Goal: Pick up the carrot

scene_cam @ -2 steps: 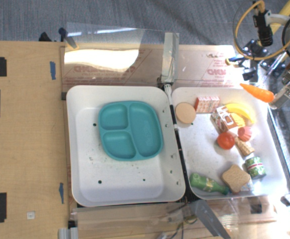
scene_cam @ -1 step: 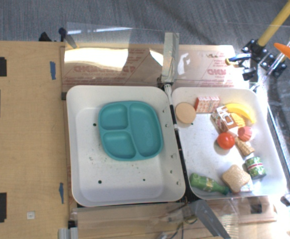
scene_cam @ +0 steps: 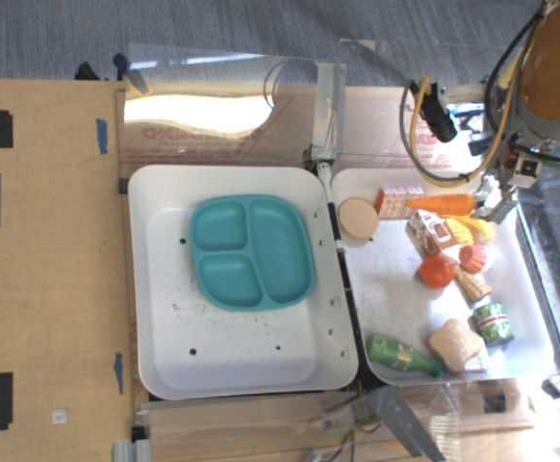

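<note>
Orange carrot [scene_cam: 442, 202] lying lengthwise near the far wall of the right bin [scene_cam: 395, 316], its thick end towards the gripper [scene_cam: 495, 195] at the bin's right side. The gripper sits just beside the carrot's right end; whether it is clenched or released cannot be told from this angle, and no object is visible between its parts. Crowding the carrot: a small pink box [scene_cam: 393, 202] touching its left tip, a red-and-white carton [scene_cam: 432, 233] just in front, and a yellow piece [scene_cam: 474, 227] at its right end. A round tan disc [scene_cam: 358, 219] lies near the bin's left wall. Further forward: one red tomato [scene_cam: 436, 271], one pinkish strawberry-like item [scene_cam: 472, 257], one tan wafer-like piece [scene_cam: 471, 285], one green-labelled can [scene_cam: 495, 321], one bread slice [scene_cam: 456, 344], one green bottle-shaped item [scene_cam: 400, 354]. Left bin [scene_cam: 165, 354] holds one teal divided plate [scene_cam: 252, 251] with three compartments. Two bins in all; one carrot
</note>
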Motion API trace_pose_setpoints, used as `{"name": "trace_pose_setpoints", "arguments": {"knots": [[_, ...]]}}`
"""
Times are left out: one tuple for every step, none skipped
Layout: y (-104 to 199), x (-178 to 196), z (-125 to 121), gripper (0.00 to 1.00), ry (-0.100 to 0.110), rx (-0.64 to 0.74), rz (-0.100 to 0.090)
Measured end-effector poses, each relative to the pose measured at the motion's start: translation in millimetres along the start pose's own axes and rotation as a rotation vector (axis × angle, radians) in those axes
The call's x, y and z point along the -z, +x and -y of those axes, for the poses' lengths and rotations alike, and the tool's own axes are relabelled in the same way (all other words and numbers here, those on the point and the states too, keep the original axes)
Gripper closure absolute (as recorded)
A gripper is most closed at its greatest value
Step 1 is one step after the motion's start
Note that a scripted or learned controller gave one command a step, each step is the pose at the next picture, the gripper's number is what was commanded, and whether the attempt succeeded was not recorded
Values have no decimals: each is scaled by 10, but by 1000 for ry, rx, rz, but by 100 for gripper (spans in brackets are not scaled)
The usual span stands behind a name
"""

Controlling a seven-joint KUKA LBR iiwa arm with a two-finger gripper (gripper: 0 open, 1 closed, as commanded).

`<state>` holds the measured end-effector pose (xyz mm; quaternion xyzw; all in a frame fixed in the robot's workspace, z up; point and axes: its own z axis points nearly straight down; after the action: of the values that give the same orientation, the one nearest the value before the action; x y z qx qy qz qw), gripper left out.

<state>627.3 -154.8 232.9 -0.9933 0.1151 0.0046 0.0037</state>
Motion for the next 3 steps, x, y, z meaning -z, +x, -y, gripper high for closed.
{"name": "trace_pose_setpoints", "arguments": {"knots": [[-598, -1453, 173, 100, -4, 16, -14], [-849, -480, 676, 100, 0, -250, -12], [-1439, 568, 297, 100, -1, -483, -17]]}}
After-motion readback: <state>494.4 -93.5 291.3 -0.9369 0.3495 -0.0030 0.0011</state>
